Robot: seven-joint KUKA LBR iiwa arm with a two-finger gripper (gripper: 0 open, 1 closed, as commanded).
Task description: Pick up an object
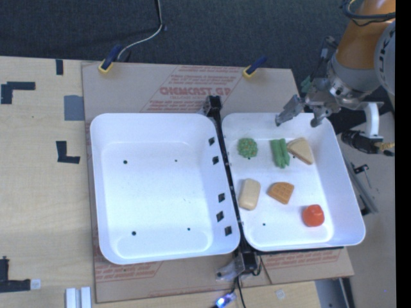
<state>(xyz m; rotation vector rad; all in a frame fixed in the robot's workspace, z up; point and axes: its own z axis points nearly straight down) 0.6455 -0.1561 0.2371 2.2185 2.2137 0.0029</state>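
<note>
**Claw open above the right bin's far edge**

Claw (302, 113): you can see its two fingers spread apart with nothing between them, hanging over the far rim of the right bin (347, 191).

Working from the near side outward, your nearest object in that bin is the red tomato-like piece (313, 215) by the near right corner. Beyond it lie the orange wedge (281, 192) and, to its left, the pale bread roll (250, 194). Farther still you find a row: green broccoli (247, 148), the green bean pods (279, 153), and a tan wedge (301, 151) touching them, just beneath the claw. Your left bin (154, 191) sits alongside on the table (38, 172).
</note>
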